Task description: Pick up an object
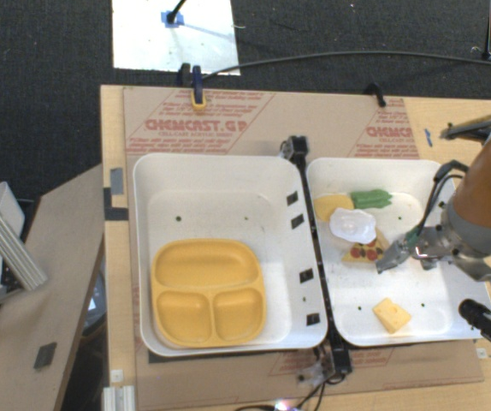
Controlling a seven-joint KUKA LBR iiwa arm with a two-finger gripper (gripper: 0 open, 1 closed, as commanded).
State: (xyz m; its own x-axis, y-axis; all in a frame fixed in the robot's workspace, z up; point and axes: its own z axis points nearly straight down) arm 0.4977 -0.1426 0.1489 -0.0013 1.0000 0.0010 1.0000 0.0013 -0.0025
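The right bin (438,302) holds a green piece (370,199), a yellow piece (333,205), a crumpled white item (353,226), a small slice with red dots (363,252) and a yellow wedge (392,315). My gripper (397,256) is low over this bin, just right of the red-dotted slice and above the wedge. Whether it touches the slice is unclear. The arm's grey and orange body (489,199) covers the bin's right side.
The left bin (220,191) holds a yellow divided tray (209,291) in its near half. A black divider edge with clips (307,238) runs between the bins. A cable (331,56) crosses behind the bench.
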